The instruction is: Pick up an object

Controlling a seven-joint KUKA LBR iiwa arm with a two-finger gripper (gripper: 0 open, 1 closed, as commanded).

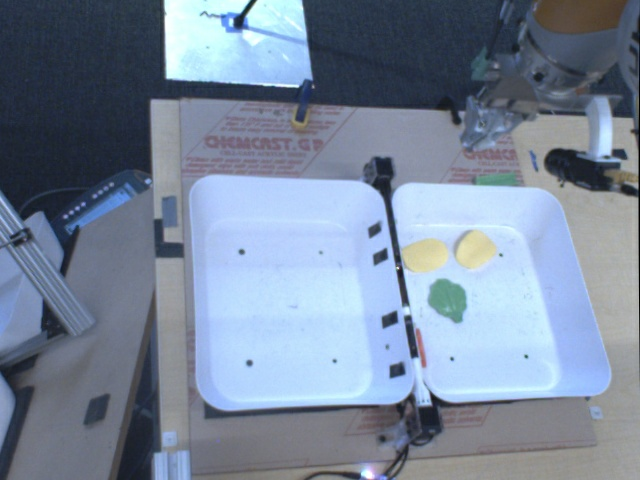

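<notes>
There were two white bins on the bench, a left bin [290, 298] and a right bin [560, 298]. In the right bin lay three small things. Two of them were yellow, one yellow piece [425, 256] beside the other yellow piece [476, 249]. One was a green piece [448, 298], just below them. One robot arm [570, 28] hung over the bench, with one gripper [484, 128].

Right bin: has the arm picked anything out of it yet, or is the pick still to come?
Nothing looks done yet. The right bin holds two yellow pieces and a green piece, all lying on its floor. In hand: the gripper sits above the bench beyond the bin's far rim, with no object seen in it. Left: move over a piece, descend, grasp and lift.
</notes>
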